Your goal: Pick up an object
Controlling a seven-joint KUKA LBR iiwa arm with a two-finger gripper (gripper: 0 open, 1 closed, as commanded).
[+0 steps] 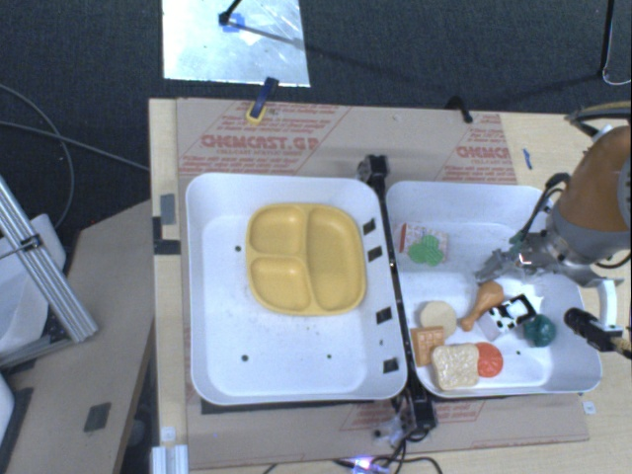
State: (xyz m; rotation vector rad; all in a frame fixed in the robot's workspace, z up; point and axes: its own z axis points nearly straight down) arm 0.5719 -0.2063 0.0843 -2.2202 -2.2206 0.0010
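Where the grey arm with its orange band comes in at the right edge of the frame, the gripper [506, 259] hangs low over the right bin [568, 363], its metal tips pointing left just above a toy drumstick [481, 300]. Whether the fingers are spread or closed cannot be told at this size, and nothing can be seen between them.

The drumstick lies at a slant near the middle of the right bin. Just beside it to the right sit a small black-and-white toy [510, 316] and a dark green ball [539, 332]. Below the drumstick's lower end is a pale round biscuit [437, 315], then an orange cracker [428, 344], a slice of toast [455, 365] and a red disc [489, 360] touching the toast, all crowded in the bin's lower left corner. Higher up, near the bin's left wall, a green leafy piece [428, 253] rests against a small white packet [423, 237].

The left bin [222, 363] holds a yellow divided plate [304, 259] with three compartments, set in its upper half.

Both bins rest on a sheet of printed cardboard [296, 138] laid over a wooden bench [111, 294]. Beyond it, at the top of the frame, is dark carpet [79, 38] with a shiny silver sheet [235, 26] lying on it; aluminium framing [44, 275] stands at the left edge.
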